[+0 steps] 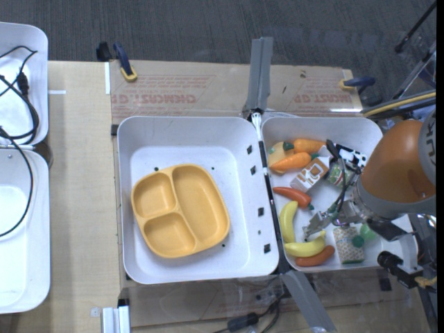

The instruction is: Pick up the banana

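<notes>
The yellow banana (289, 226) lies in the right bin (347, 125), near its left wall, curving from upright to flat along the front. My gripper (318, 225) hangs low over the bin just right of the banana's bend, close to it. Nothing shows as held. The arm's orange band (401, 166) reaches in from the right and hides part of the bin.
Two carrots (297, 155), a red pepper (292, 195), a small carton (310, 176), a beige sponge-like block (347, 245) and an orange-red sausage (316, 257) crowd the right bin. The left bin (139, 144) holds a yellow divided plate (180, 210).
</notes>
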`<state>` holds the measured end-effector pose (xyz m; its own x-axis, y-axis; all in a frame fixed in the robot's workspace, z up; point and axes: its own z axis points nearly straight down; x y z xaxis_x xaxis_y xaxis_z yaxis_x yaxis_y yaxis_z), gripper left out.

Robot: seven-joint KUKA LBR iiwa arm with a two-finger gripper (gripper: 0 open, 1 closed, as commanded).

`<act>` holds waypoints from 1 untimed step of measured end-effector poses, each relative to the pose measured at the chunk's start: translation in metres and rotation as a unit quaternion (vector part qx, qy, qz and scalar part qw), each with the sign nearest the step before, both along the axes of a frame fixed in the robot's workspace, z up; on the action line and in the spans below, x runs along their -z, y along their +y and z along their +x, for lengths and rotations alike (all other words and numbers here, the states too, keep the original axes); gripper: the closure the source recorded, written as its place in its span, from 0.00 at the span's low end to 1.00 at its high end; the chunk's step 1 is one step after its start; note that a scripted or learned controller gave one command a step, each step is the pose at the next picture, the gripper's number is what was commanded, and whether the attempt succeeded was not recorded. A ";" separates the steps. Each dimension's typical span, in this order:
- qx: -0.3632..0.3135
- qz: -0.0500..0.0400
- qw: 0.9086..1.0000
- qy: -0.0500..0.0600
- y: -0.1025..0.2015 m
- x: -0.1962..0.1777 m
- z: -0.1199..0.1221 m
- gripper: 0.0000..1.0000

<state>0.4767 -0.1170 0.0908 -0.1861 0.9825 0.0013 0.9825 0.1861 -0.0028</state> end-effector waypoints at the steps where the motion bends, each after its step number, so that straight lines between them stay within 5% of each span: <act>1: 0.000 0.000 1.000 0.000 0.000 0.000 0.000 0.00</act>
<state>0.4767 -0.1170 0.0908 -0.1861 0.9825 0.0013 0.9825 0.1861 -0.0028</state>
